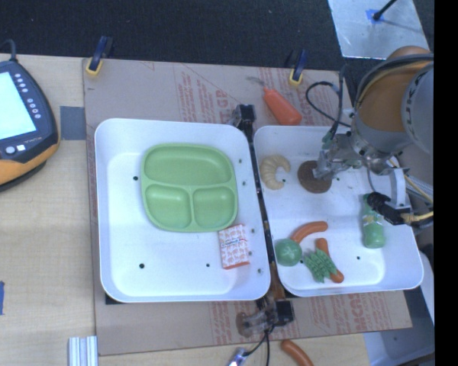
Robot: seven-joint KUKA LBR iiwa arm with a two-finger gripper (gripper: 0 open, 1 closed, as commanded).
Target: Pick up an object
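- The gripper (326,166) is low in the right bin (403,274), right over one brown round thing (314,180). I cannot tell if it holds it.
- One pale croissant (275,171) lies beside that.
- The left bin (114,227) has one green plate (189,187) and one small packet (233,247).

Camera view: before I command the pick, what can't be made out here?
- gripper jaws: open or shut unclear, hidden by the wrist body above the brown disc.
- green bottle: top covered by black cable hardware.
- packet: print too small to read.
- orange sausage: cut off by the bottom edge.
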